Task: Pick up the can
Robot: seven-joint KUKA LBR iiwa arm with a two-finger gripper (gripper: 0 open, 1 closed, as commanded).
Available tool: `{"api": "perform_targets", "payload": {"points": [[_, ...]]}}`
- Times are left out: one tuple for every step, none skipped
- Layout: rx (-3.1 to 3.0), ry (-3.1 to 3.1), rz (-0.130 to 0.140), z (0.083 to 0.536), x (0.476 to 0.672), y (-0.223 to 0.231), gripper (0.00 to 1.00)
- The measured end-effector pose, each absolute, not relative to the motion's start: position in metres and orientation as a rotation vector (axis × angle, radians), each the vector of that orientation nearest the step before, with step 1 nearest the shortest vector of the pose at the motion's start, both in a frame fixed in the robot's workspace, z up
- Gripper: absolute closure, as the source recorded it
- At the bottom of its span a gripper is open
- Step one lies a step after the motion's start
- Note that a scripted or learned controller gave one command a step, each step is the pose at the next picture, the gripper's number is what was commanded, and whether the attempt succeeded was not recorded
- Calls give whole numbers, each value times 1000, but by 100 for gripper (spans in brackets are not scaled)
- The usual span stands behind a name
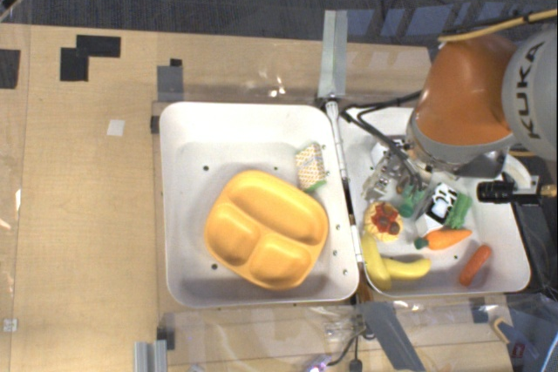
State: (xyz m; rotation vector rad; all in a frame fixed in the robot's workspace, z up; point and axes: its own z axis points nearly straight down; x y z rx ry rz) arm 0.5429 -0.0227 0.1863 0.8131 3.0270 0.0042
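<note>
My gripper (390, 180) hangs low near the right bin's (520, 276) left wall, and I cannot tell its state. What I take for the can (443, 203) lies mid-bin, hemmed by a carrot (449, 238) and a banana (397, 266). A grab risks catching a neighbour instead.

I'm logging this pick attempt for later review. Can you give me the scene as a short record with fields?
arm: reaches in from the right, gripper low over the right bin
fingers: cannot tell
right bin: banana, two carrots, green item, red and yellow can
left bin: yellow divided tray, small patterned item
</note>
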Motion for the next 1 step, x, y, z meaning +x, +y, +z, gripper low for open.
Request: {"api": "perform_targets", "payload": {"points": [[336,3116,3,186,493,-10,100]]}}
